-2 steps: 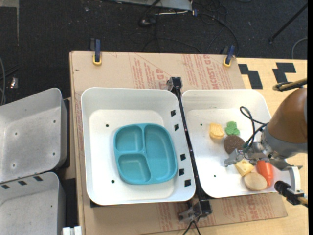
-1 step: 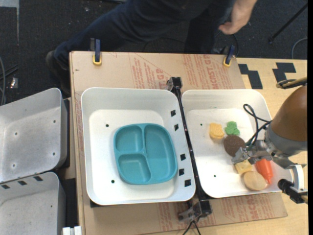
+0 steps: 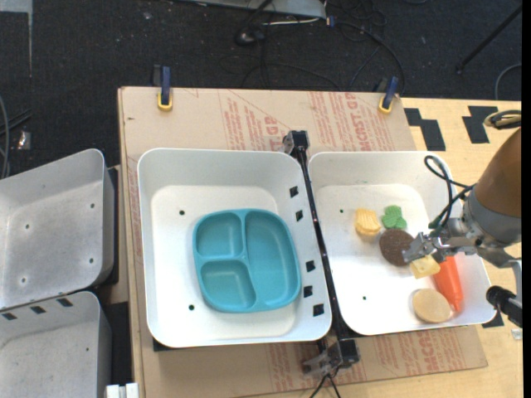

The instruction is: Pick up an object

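Observation:
In the right bin [image 3: 348, 172] lie several toy foods: a yellow ridged piece [image 3: 367, 221], a green piece [image 3: 394, 217], a dark brown round disc [image 3: 394, 245], a small pale yellow block [image 3: 426, 267], an orange carrot [image 3: 449, 282] and a tan round piece [image 3: 431, 306]. My gripper [image 3: 421, 251] reaches in from the right and hangs low over the disc's right edge, just above the yellow block. Its body hides how it meets these pieces.
The left bin [image 3: 166, 181] holds a teal divided plate [image 3: 246, 259]. A black divider [image 3: 309, 222] with clips runs between the bins. The arm and its cables [image 3: 489, 197] cover the right bin's right wall. White trays [image 3: 50, 214] stand off the bench at left.

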`<state>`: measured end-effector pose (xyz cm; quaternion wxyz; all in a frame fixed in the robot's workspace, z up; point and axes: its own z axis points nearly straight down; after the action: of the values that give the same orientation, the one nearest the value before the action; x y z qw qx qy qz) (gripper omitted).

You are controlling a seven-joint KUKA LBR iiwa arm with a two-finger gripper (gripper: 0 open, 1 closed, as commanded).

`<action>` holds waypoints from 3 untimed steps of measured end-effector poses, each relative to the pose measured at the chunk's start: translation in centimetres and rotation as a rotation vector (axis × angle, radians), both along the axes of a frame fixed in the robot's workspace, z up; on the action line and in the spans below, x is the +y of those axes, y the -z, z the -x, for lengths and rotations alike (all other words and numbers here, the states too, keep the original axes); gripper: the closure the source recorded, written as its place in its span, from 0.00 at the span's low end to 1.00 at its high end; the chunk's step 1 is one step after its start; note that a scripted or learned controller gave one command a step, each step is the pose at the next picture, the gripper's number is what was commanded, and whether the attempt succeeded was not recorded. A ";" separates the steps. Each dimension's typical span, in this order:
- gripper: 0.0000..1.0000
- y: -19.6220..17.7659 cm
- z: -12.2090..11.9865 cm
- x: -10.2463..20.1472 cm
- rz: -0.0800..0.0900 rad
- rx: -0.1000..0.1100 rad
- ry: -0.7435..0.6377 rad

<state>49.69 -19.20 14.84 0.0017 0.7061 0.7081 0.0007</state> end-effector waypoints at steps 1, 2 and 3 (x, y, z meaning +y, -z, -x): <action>1.00 -5.4 0.8 -0.6 0.001 -0.001 0.001; 1.00 -10.4 0.6 -0.6 0.001 -0.002 0.000; 1.00 -9.1 0.1 4.2 -0.002 0.003 -0.003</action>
<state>49.61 -15.04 23.98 -0.0002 0.7051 0.7091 0.0001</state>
